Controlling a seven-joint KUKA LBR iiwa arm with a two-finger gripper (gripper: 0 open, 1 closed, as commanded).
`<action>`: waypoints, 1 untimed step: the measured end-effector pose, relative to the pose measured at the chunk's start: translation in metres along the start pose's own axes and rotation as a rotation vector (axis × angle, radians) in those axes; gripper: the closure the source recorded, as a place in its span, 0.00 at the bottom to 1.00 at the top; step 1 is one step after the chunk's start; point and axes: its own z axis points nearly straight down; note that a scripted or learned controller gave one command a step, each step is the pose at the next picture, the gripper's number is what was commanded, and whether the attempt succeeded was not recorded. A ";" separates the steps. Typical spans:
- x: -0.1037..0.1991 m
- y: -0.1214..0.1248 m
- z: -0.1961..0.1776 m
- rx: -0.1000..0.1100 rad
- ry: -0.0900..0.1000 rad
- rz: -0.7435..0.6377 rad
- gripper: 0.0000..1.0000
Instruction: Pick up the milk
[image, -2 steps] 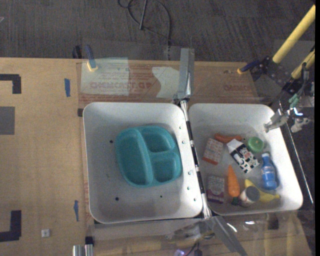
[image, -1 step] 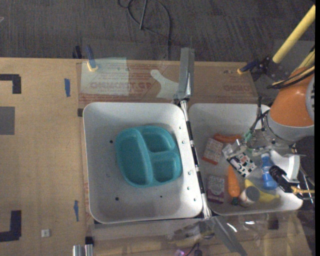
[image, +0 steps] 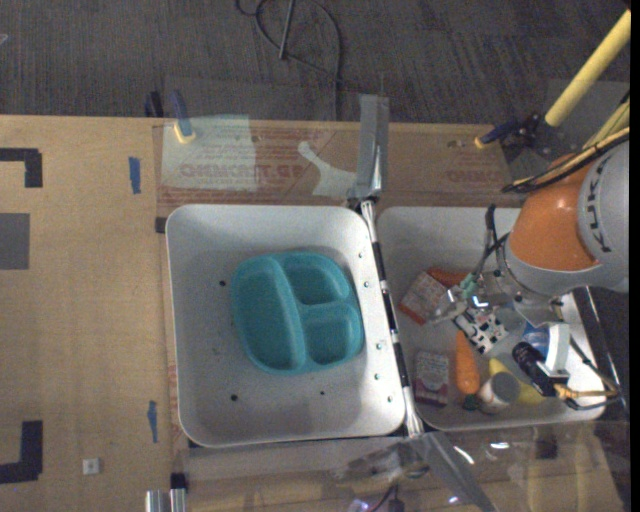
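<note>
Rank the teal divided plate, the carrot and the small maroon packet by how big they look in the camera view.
1. teal divided plate, by far the largest.
2. and 3. carrot and small maroon packet: they cover about the same area, the carrot longer and narrower, so I would not rank them.

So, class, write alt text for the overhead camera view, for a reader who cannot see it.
A grey arm with an orange band reaches from the right into the right white bin, its gripper low among small items, including a carrot and a red-and-white packet. The left white bin holds a teal divided plate.
</note>
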 end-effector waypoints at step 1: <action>0.000 0.000 0.001 0.000 0.000 0.000 0.00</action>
